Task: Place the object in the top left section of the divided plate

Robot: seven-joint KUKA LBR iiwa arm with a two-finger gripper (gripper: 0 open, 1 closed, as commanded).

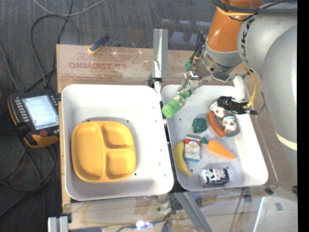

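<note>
The yellow divided plate (103, 150) lies in the left bin (77, 93), with one long section on its left and two smaller ones on its right. At the right bin's top left corner my gripper (187, 87) is shut on the upper end of a clear bottle with a green cap (172, 105). The bottle hangs tilted, cap end down and to the left, just beside the rims where the two bins meet.
The right bin (251, 175) holds a banana (180, 158), a juice box (192, 148), a carrot (221, 149), a black-and-white carton (215, 176), a teal piece (199, 125) and red-and-white items (224, 121). A handheld pendant (34, 112) sits left of the bins.
</note>
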